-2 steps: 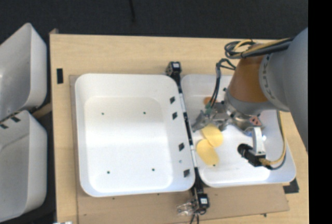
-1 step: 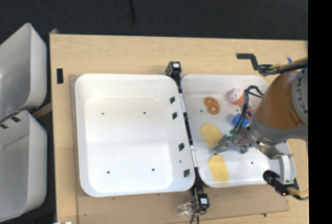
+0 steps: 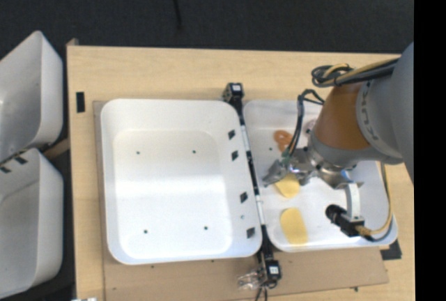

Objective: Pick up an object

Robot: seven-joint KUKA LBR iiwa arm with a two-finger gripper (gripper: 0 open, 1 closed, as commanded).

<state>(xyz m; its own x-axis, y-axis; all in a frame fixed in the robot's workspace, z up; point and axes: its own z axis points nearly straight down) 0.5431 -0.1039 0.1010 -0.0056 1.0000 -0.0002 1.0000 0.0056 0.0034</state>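
Where arm dips into right bin, jaws blurred, state unclear; rounded pale-yellow piece beneath, smooth yellow slab apart.

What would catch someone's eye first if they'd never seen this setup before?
Probably the arm, grey with an orange band, reaching in from the right and looming over the right bin. Its tool sits low in that bin, right by a yellow piece, with a second, longer yellow object nearer the front and a small orange item behind. Beside it, the left bin stands out as a big white expanse.
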